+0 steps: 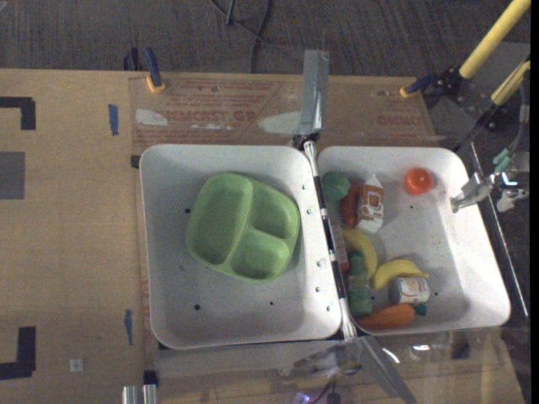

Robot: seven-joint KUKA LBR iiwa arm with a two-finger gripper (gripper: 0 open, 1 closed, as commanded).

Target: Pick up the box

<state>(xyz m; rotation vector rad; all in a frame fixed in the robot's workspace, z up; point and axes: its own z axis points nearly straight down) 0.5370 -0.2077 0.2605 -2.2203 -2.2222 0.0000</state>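
- The box (370, 203), a small white carton with a red and orange label, lay in the right bin (455, 251), near its upper left part.
- It sat just beside a green toy (335, 184) and a reddish item (349, 209) on its left.
- An orange round piece (418, 180) rested apart from the box, toward the bin's upper right.
- Below the box lay two bananas (399, 270), one along the left wall and one nearer the middle.
- A small can (409, 290) touched the lower banana, and a carrot (386, 316) lay below it by the bin's lower edge.
- The left bin (168, 293) carried a green divided plate (243, 225), tilted in its middle.
- The tool (476, 190) hung over the right bin's right rim, well apart from the box; whether it was wide or narrow could not be told, and nothing was seen in it.
- Both bins stood on the brown surface (67, 225), touching along their shared edge.
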